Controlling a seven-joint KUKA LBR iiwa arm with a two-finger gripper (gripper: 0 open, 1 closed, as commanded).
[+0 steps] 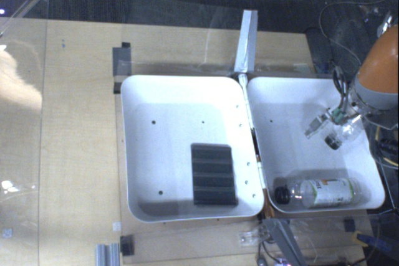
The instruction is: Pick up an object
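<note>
i see the gripper (325,129) hovering over the right bin (274,103), fingers spread apart with nothing between them. the clear bottle (318,192) lies on its side along that bin's near wall. a black ridged block (213,174) sits in the left bin (149,103).

Pale wooden bench (75,152) with two white bins, left bin (134,134), right bin (280,93).

You get bright, even overhead light: both shallow white plastic bins (181,96) glare near-white. Left of the two-finger metal gripper (329,126), soft shadow pools along the left bin's near wall. The gripper itself looks smeared (motion blur, likely); the pale wooden bench (75,152) shows washed-out reflections.
</note>
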